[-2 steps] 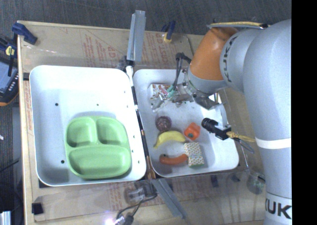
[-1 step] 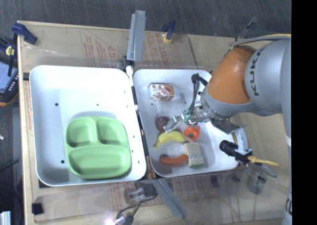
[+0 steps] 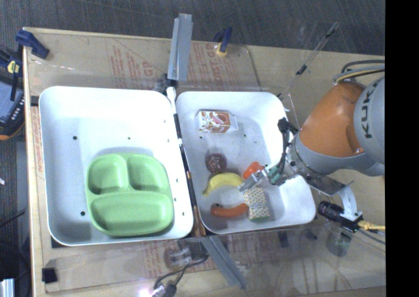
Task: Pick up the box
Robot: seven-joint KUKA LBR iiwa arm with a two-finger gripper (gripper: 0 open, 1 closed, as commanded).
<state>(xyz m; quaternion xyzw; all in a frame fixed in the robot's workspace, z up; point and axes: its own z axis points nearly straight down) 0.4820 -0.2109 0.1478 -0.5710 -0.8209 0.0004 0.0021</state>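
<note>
The box is small, red and white, and lies flat near the far wall of the right bin. My gripper reaches in from the right and hangs low over the bin's near half. It is well short of the box, between an orange piece and a patterned tan block. Nothing shows between its fingers.
A dark round item, a yellow banana and a red sausage lie in the right bin between the box and the front wall. The left bin bears a green divided tray. My grey and orange arm overhangs the right rim.
</note>
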